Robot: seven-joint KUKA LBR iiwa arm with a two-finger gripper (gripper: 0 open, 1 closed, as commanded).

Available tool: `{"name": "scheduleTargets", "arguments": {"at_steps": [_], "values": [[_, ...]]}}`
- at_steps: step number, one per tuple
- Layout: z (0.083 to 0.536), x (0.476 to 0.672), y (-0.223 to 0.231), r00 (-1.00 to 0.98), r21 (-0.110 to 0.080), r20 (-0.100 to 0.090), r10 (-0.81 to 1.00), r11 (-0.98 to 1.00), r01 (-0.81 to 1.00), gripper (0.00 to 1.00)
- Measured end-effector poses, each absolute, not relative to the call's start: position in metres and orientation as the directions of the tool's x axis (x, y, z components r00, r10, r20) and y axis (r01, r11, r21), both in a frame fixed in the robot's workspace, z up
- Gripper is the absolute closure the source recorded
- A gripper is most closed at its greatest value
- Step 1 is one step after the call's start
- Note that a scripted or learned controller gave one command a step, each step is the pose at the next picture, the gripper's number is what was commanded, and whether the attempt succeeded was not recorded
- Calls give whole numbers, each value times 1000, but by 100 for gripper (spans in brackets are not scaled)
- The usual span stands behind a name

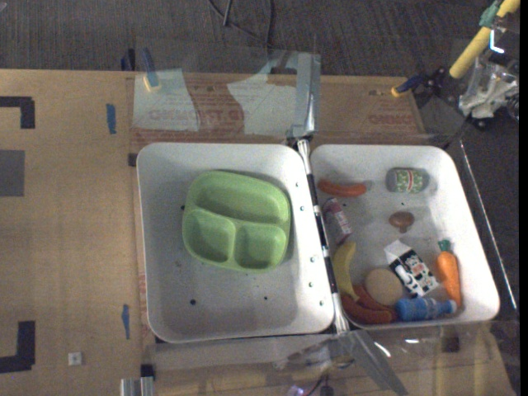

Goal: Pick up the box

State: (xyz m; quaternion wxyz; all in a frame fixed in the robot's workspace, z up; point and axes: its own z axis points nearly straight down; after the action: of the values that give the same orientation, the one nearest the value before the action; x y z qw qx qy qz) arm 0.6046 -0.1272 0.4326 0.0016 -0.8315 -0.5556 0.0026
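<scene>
A blue plastic bottle (pixel 424 308) lies along the right white bin's (pixel 471 213) near wall; just behind it rests the small white-and-black carton box (pixel 412 271), beside an orange carrot (pixel 449 275)

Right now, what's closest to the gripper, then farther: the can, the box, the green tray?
From the gripper at the upper right:
1. can, far end of the right bin
2. box, near end of the right bin
3. green tray, in the left bin
</scene>
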Motion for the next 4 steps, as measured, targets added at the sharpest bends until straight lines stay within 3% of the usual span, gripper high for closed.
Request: {"name": "scheduleTargets", "arguments": {"at_steps": [3,4], "values": [[457,612,-127,378,-8,-7,926,-379,926,100],[432,640,51,361,-5,-2,933,-361,932,100]]}}
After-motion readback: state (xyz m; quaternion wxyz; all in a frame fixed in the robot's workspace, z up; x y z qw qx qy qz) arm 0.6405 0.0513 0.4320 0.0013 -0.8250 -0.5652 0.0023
